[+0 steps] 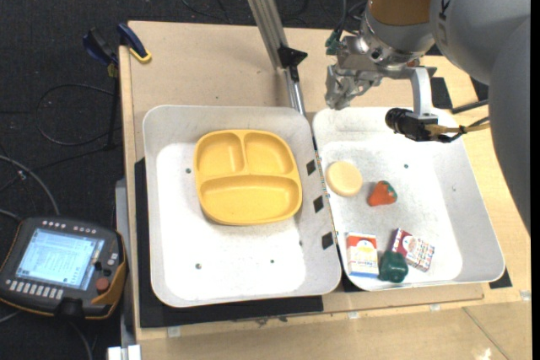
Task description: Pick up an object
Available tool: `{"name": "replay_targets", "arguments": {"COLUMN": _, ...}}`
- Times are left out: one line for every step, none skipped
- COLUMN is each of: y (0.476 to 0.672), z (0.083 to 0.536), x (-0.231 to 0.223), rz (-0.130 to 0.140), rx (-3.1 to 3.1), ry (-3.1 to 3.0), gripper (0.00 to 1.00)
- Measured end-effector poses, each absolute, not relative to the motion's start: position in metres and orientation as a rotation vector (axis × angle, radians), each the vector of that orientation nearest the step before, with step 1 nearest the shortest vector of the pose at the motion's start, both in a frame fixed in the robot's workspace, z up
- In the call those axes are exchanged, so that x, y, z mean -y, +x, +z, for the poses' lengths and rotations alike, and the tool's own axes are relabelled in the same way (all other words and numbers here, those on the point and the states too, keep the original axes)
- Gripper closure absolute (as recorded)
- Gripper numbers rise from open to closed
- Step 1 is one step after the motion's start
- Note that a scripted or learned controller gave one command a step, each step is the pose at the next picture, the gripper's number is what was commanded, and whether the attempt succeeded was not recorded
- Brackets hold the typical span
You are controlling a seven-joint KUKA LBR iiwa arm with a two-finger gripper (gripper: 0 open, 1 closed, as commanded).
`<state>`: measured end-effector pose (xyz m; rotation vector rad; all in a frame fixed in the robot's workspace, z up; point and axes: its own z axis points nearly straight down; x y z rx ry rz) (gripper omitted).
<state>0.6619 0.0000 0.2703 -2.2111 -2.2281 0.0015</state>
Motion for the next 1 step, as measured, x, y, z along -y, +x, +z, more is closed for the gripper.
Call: {"name": "replay_targets", "arguments": {"y": 0.6643, "z": 0.2604, "x": -0.0643, "rz": -0.002, "rx": 2.23, "ry": -2.21, "gripper": 1.0}}
